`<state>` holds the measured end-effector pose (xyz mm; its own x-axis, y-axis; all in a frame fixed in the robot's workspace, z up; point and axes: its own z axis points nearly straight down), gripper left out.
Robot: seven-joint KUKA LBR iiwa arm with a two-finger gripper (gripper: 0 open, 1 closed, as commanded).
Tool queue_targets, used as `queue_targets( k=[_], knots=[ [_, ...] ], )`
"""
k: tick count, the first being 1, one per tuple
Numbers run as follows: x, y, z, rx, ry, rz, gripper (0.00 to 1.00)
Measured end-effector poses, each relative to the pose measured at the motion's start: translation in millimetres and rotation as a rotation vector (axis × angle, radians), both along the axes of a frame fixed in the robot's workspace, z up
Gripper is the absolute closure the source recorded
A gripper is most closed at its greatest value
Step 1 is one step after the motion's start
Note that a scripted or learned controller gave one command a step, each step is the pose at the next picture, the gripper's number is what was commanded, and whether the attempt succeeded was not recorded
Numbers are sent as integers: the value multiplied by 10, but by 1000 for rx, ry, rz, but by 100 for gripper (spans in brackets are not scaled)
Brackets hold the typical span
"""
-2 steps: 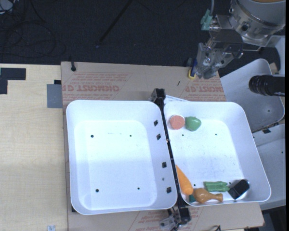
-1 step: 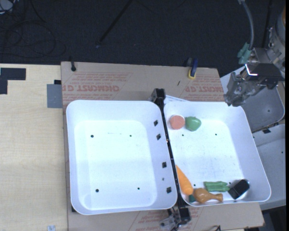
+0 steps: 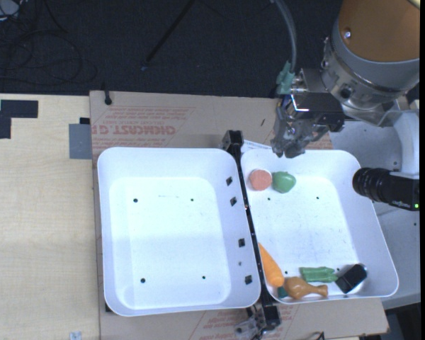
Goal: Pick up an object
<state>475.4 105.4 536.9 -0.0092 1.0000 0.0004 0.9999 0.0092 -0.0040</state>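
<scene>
Objects for picking all lie in the right bin [image 3: 368,211]. Camera view: bench of pale wood with brown cardboard [image 3: 170,119] under two shallow white bins; dark floor with cables behind. Left bin [image 3: 120,183] sits left of the gripper, the two bins meeting at a black clip strip [image 3: 241,211].

Gripper [image 3: 292,149] hangs over the far rim of the right bin, near its far left corner; whether its fingers are apart or closed cannot be told, and nothing is seen between them.

Just below the gripper: pink round piece [image 3: 260,180] and green round piece [image 3: 284,182], touching side by side, close to the bin's left wall, no clear long axis.

Well below the gripper, at the near rim: orange carrot [image 3: 270,265], long axis slanting along the left wall; tan drumstick-like piece [image 3: 303,287] and green flat piece [image 3: 319,274], both lying roughly left to right; black block [image 3: 351,278] at their right, tilted. Bin middle is open white floor.
</scene>
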Motion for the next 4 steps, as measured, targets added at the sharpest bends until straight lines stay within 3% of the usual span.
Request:
queue_targets(
  k=[1,2,3,4],
  knots=[
    [0,541,-85,-2,2,-3,100],
    [232,1224,-39,-2,1,-3,100],
    [-7,1389,4,-2,1,-5,100],
    [0,1385,-170,-4,3,-8,100]
  ],
)
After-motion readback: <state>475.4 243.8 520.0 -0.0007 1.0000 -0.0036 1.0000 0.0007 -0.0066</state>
